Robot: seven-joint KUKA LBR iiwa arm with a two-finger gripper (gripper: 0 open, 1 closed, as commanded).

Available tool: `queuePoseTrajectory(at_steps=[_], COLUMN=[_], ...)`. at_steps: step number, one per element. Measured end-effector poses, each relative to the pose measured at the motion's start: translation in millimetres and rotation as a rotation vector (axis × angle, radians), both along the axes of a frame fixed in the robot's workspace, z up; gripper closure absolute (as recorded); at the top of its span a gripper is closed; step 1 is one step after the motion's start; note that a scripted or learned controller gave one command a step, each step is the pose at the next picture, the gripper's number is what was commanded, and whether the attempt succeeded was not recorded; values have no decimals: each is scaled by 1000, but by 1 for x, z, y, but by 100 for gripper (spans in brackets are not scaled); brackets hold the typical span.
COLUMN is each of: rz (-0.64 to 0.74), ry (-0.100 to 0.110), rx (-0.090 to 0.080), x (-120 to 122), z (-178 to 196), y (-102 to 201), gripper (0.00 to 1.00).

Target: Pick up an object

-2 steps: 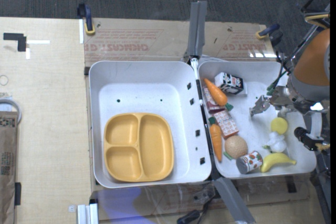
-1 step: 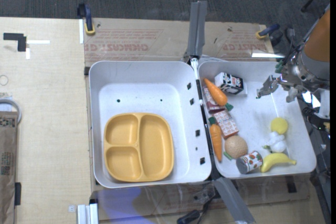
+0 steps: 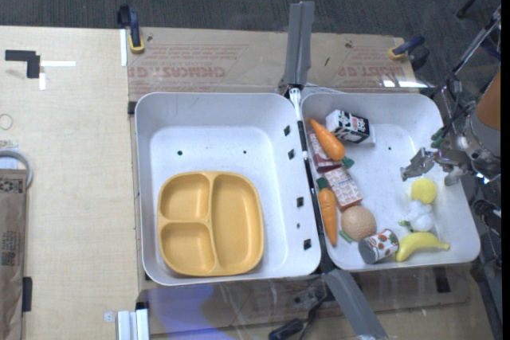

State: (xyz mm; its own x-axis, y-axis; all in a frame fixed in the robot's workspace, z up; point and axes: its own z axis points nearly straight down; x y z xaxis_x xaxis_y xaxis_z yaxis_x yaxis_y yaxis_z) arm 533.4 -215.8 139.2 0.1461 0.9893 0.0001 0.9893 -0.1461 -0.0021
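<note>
My gripper [image 3: 428, 163] hangs at the right bin's [image 3: 382, 247] far edge, fingers spread and holding nothing. It sits just above the lemon [image 3: 424, 190], my likeliest pick, beside the banana [image 3: 418, 245].

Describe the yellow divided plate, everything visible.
The yellow plate lies flat in the left bin, toward its front left. It looks like matte plastic, a rounded rectangle with raised ridges splitting it into three compartments: two smaller ones on the left, one long one on the right. Nothing sits in it; it touches only the bin floor.
</note>
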Motion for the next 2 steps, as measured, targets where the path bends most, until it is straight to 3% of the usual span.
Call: queuePoseTrajectory(at_steps=[1,2], rz=[180,37], ry=[0,-5], rx=[0,-1], x=[33,30], z=[-48,6], y=[20,-5], gripper=[0,0])
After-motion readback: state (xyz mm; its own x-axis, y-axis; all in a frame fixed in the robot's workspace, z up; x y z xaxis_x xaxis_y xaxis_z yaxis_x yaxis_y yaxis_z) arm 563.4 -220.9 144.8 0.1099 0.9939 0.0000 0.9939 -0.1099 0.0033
